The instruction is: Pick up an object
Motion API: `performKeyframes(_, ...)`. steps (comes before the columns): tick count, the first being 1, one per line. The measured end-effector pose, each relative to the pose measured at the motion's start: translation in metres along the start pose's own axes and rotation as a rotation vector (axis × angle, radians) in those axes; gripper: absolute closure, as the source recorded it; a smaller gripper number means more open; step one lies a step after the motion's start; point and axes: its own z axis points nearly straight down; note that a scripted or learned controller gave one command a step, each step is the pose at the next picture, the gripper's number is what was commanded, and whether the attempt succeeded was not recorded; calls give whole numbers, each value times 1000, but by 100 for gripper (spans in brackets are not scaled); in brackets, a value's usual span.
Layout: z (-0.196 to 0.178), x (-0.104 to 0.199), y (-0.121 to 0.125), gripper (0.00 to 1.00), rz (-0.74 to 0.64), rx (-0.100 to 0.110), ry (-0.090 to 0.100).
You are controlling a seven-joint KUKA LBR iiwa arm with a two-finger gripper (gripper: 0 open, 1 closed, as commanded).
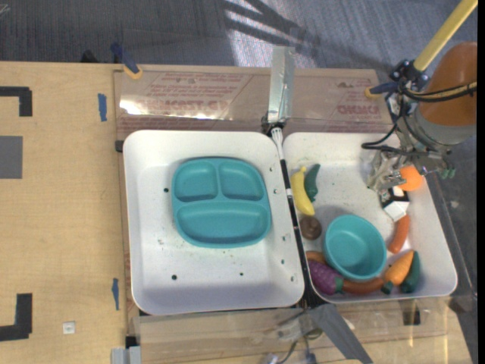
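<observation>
Nearest the camera, along the right bin's (443, 268) front edge, lie a purple toy (323, 276), a brown sausage-like piece (362, 284) and an orange-and-green carrot (402, 269), crowding a teal bowl (355, 246). Just left sit a brown ball (309, 227) and a yellow banana (302, 192). The left bin (144, 279) bears a teal divided plate (221, 201). Farther back, the gripper (390, 174) hangs over the right bin's rear corner beside a small orange object (411, 177); whether it grasps anything cannot be told.
</observation>
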Motion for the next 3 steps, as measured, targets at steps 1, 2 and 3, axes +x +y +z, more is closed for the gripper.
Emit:
performKeyframes(1, 3, -12, -3, 100, 50, 0, -2)
performKeyframes(2, 3, -12, -3, 100, 414, 2, -1)
performKeyframes(3, 3, -4, 2, 100, 679, 2, 4)
